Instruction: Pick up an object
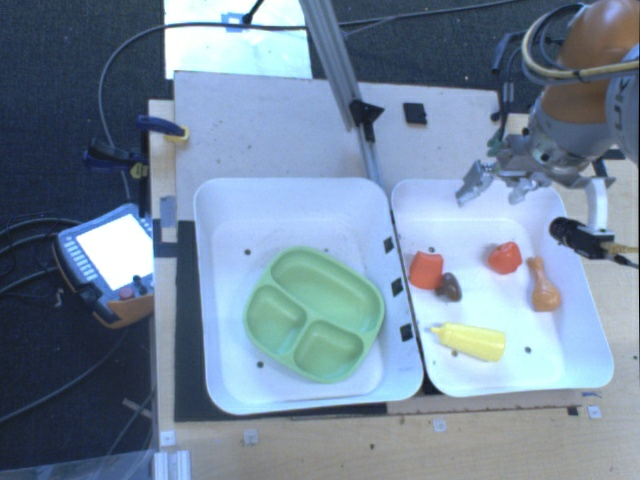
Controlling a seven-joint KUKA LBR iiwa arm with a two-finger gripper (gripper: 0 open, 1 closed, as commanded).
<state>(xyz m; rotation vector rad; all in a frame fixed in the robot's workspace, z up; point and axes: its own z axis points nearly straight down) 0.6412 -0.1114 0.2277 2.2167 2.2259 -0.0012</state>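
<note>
My claw (497, 185) hangs spread and unladen at the right bin's (590, 363) upper edge — clear of everything. Below sit the red piece (504, 258), orange cup (426, 269) and yellow bottle (472, 341) — well apart, easy pickings, I'd judge.

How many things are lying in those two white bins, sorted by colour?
Green: 1, the divided plate in the left bin
Orange-red: 2, one piece and another in the right bin
Brown: 1, a small lump
Tan-orange: 1, a pin-shaped piece
Yellow: 1, a bottle lying down
Total: 6
</note>
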